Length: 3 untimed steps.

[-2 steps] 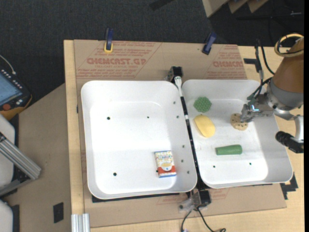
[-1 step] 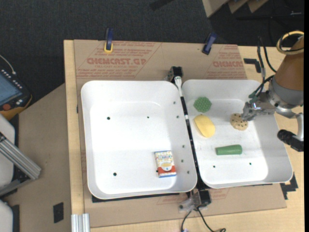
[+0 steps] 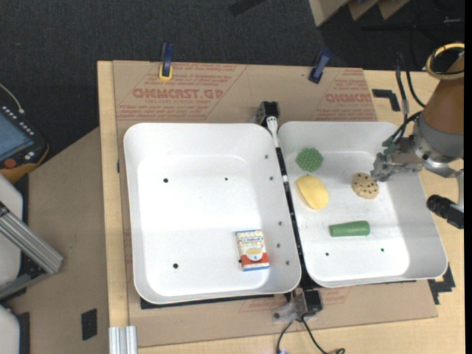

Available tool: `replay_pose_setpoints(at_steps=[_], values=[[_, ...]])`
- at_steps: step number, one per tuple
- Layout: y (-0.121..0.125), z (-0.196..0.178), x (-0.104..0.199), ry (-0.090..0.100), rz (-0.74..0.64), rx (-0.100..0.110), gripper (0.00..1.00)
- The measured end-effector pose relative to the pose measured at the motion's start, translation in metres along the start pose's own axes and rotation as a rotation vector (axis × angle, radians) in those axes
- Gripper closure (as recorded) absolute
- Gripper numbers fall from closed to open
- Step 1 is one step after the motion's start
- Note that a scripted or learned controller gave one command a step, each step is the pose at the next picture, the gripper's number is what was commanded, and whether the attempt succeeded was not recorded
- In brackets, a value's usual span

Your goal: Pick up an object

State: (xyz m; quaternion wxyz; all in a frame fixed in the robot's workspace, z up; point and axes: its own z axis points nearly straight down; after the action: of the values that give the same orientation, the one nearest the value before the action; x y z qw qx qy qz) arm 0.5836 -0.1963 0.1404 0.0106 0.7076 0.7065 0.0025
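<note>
The gripper (image 3: 383, 164) hangs low over the right bin (image 3: 413, 260), its tips just beside the cookie (image 3: 364, 186), which lies at about seven o'clock from them; whether the fingers are spread or closed I cannot tell, as the metal there is small and blurred, and nothing can be seen held between them. My judgement is that the approach is the step in hand, with the cookie the likely target and the grasp not yet made. The next move would call for centring the tips over the cookie, coming down until they straddle it, then closing on its edges before any lift. The cookie is a flat tan disc speckled with dark chips, thin and probably hard to pinch from above. At nine o'clock from it lies the lemon (image 3: 313, 193), a smooth yellow oval, rounded and likely to roll. At eleven o'clock from the cookie sits a green ball (image 3: 310, 158), round with a knobbly surface. At six o'clock lies a green cylinder (image 3: 349, 229), smooth and on its side. The left bin (image 3: 147, 198), glossy white plastic like its neighbour, holds a small printed box (image 3: 252, 250) near its six o'clock edge.
</note>
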Motion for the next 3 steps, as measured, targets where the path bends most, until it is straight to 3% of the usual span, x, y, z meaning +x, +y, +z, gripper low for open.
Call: replay_pose_setpoints(at_steps=[1,2,3], values=[[0.068,-0.039,0.003,0.009,-0.005,0.009,1.0],[-0.019,-0.169,-0.034,0.002,0.003,0.004,1.0],[-0.066,-0.241,-0.032,0.006,0.0,0.008,1.0]])
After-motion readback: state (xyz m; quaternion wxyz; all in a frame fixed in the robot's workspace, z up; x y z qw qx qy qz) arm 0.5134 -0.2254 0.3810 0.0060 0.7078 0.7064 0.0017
